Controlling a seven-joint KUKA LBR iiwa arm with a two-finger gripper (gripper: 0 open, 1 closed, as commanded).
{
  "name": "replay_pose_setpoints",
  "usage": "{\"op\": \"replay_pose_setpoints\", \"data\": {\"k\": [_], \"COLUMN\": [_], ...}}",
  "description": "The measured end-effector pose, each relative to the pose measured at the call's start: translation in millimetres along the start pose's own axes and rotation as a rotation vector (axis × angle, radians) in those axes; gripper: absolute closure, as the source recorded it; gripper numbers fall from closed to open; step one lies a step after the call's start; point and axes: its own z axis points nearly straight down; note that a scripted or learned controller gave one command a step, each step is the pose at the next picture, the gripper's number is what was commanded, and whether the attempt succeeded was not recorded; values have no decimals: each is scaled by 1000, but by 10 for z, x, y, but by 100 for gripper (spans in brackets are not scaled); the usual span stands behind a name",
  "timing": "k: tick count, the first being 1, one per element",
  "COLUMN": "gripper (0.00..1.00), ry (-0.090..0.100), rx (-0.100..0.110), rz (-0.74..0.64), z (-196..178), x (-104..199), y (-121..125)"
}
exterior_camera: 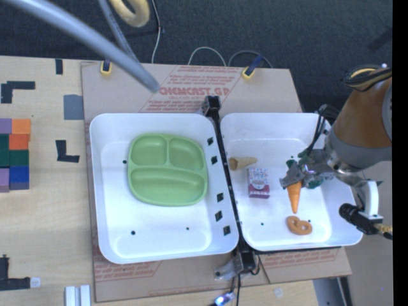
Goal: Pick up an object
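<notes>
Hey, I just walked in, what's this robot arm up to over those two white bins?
The arm reaches in from the right, with its gripper down in the right bin, right at the top of a toy carrot. Whether it actually grips the carrot can't be told. Also in that bin lie a small cone, a little packet and a pretzel. The left bin holds a green divided tray.

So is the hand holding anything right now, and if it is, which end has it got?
It cannot be told for sure. The hand sits right at the top end of the toy carrot in the right bin, but a grip on it isn't clear.
</notes>
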Motion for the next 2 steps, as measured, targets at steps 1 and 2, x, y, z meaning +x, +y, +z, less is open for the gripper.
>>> {"op": "replay_pose_setpoints", "data": {"k": [1, 2], "gripper": [100, 100], "ry": [3, 3], "rx": [4, 4], "rz": [-5, -6], "z": [-141, -254], "x": [488, 1019], "y": [79, 218]}}
